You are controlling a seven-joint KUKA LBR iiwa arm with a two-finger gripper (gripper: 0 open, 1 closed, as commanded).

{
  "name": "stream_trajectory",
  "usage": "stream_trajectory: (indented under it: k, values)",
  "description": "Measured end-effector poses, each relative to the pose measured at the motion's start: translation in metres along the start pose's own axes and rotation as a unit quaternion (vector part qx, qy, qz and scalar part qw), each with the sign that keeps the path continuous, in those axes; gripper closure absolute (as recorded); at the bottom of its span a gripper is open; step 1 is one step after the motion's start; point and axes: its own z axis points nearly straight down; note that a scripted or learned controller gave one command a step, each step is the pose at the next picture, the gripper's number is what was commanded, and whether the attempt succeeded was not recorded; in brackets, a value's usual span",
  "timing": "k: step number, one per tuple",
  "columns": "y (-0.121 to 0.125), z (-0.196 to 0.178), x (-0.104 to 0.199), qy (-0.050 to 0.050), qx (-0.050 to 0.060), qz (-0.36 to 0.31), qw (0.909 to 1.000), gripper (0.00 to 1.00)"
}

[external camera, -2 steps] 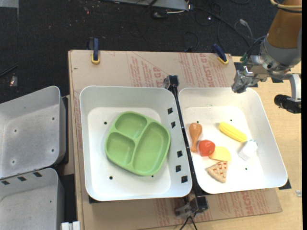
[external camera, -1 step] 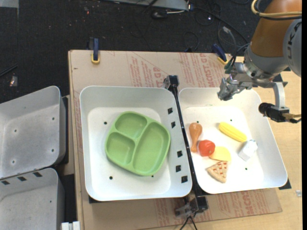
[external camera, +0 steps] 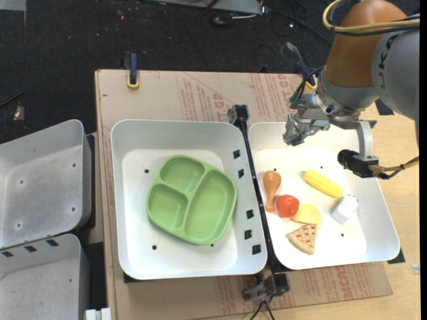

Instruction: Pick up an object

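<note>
Two grey trays point(external camera: 43, 172) are lying at the left edge of the frame, beside the bench. In the left bin point(external camera: 133, 259) a green divided plate point(external camera: 192, 199) is sitting near the middle, its long axis running from upper left to lower right, three compartments facing up.

In the right bin point(external camera: 380, 235) the toy foods are clustering in the lower centre. A toy drumstick point(external camera: 271, 187) is lying closest to the dividing wall, its long axis nearly vertical in the frame, the fat end toward the top. Just right of its lower end a red tomato point(external camera: 287, 205) is touching a yellow cheese wedge point(external camera: 308, 214). Below them a pizza slice point(external camera: 303, 237) is pointing its tip toward the upper right. A yellow corn cob point(external camera: 323, 183) is lying slanted from upper left to lower right, and a small white block point(external camera: 345, 209) is sitting just below its right end.

The gripper point(external camera: 295, 133) is hanging over the upper left part of the right bin, above the drumstick and apart from every item. Nothing is showing between its fingers; how wide the jaws are standing I cannot tell.
</note>
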Motion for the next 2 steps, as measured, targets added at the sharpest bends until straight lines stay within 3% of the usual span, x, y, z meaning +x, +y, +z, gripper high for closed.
stream_trajectory:
  k: [2]
  values:
    - [-0.031, -0.01, 0.104, 0.0, 0.0, -0.001, 1.0, 1.0]
